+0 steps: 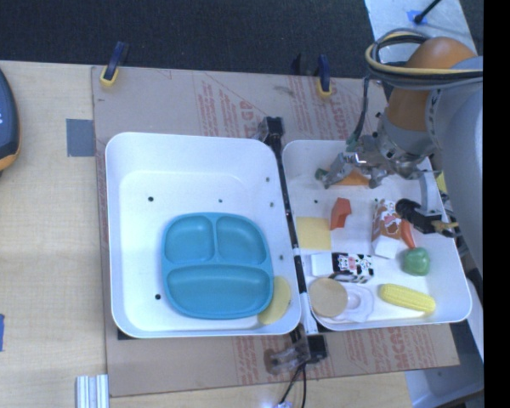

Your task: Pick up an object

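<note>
Pickup not done yet as we read it: hand (363, 170) hovers at right bin (310, 155) back end over an orange piece (352, 178), grip state unclear, nothing lifted.

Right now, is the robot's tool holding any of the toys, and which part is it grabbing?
It cannot be told. The tool is low over the far end of the right bin, right by a small orange piece, but no toy can be seen in its grip.
</note>
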You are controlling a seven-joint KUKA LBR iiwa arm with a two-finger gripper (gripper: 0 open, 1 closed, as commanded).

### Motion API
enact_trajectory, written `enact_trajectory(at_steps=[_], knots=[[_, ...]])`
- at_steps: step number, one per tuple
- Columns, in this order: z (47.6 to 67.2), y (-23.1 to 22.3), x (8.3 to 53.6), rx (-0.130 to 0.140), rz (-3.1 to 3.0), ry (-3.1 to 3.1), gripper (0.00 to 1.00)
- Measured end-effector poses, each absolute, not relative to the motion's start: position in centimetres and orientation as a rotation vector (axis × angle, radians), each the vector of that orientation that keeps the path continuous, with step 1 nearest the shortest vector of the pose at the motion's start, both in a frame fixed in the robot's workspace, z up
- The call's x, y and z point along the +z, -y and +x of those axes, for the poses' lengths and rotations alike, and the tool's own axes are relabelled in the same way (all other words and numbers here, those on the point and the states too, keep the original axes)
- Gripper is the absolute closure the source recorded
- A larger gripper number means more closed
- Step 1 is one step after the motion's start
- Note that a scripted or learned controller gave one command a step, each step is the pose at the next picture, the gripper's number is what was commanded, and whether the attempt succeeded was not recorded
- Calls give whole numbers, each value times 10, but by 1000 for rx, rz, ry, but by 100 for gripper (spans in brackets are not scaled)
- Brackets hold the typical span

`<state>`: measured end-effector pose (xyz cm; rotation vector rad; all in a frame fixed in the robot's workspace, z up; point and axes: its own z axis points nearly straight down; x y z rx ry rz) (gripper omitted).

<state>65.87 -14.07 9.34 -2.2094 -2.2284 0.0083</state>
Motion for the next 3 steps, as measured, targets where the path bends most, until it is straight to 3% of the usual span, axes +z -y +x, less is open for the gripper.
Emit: enact_trajectory(at_steps=[1,2,3], knots=[[584,121,91,9,-2213,2218,0],[587,122,102,6,-2213,2224,100],[563,38,197,-8,-2208,2235,100]])
